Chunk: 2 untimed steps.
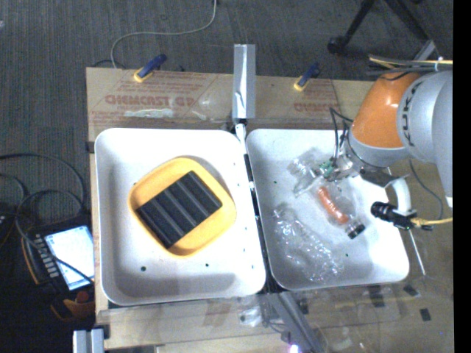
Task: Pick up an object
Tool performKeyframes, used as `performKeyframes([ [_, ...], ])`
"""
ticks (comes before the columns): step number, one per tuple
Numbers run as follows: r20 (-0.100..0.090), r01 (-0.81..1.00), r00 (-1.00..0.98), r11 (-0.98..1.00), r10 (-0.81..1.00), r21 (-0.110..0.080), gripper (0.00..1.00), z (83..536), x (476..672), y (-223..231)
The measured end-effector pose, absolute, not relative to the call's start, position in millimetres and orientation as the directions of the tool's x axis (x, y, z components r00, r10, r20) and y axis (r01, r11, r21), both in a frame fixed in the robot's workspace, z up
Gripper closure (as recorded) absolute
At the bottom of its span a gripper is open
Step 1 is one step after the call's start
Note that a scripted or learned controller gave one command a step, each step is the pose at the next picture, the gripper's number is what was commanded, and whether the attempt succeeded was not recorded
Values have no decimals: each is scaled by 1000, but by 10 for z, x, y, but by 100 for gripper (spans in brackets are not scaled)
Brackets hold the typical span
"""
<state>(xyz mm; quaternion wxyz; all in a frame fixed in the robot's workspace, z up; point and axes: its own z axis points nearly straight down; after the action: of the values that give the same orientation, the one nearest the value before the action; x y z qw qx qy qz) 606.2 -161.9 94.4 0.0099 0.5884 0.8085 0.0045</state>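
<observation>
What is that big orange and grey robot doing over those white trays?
The robot arm reaches in over the right bin, trying to pick something up. Its end effector is down among clear plastic bottles, close to one with an orange label. I can't tell if it has grabbed anything. The left bin holds a yellow tray with a black ridged insert, untouched.

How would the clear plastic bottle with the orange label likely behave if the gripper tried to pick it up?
The bottle lies on its side in the right bin, so a nudge would probably roll it. It looks clear and thin-walled, so likely light and apt to crumple or slip when squeezed. Crinkled clear plastic beside it might shift too.
</observation>
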Motion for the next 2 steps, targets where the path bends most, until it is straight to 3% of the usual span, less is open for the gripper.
performKeyframes([
  [1, -13, 915, -402, 403, 915, 18, 0, 946, 5894, -1851],
  [2, -13, 915, -403, 403, 915, 25, 100, 1055, 5914, -1840],
])
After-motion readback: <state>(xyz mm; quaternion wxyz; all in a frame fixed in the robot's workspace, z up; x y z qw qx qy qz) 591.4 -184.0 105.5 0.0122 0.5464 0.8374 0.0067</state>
